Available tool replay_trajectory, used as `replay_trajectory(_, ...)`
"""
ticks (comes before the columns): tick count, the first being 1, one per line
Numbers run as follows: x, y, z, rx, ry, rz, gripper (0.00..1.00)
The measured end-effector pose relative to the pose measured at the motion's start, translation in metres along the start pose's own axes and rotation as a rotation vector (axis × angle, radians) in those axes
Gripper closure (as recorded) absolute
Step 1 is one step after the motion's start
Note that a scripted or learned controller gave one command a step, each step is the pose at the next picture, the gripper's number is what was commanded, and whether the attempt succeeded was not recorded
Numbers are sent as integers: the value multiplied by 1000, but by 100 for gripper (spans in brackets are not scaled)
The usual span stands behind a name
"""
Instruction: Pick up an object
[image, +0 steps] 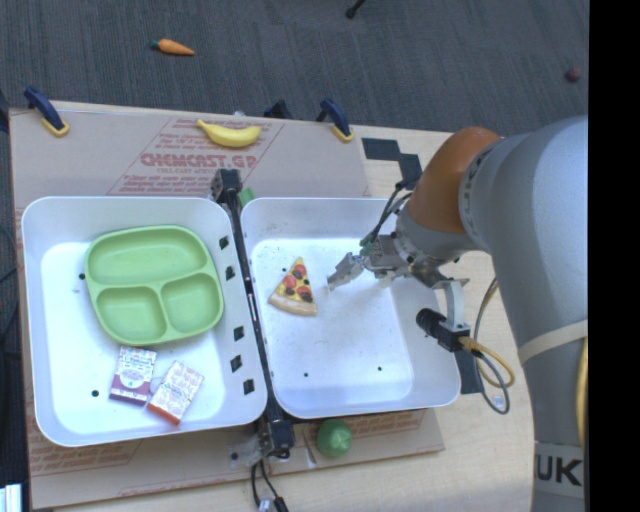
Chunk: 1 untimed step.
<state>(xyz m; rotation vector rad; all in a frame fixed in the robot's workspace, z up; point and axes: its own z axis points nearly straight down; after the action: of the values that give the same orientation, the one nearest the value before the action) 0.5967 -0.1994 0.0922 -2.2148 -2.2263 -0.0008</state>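
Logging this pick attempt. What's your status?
Claw over right bin, nothing seen between fingers. Pizza slice on bin floor just left of claw. Nothing between them.

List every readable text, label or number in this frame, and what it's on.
"CHEMCAST GP", red print on the cardboard sheet behind the bins; smaller red lines around it are too blurred to read.
"UK", partial lettering on the arm.
Printing on the two small packets in the left bin: too small to read.

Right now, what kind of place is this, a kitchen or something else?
Probably a robot lab bench, not a kitchen: a robot arm reaches over two white bins clamped to cardboard, holding toy food like a pizza slice and a green divided plate.
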Motion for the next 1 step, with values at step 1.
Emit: replay_trajectory(1, -11, -47, -14, 2, -1, 0, 0)
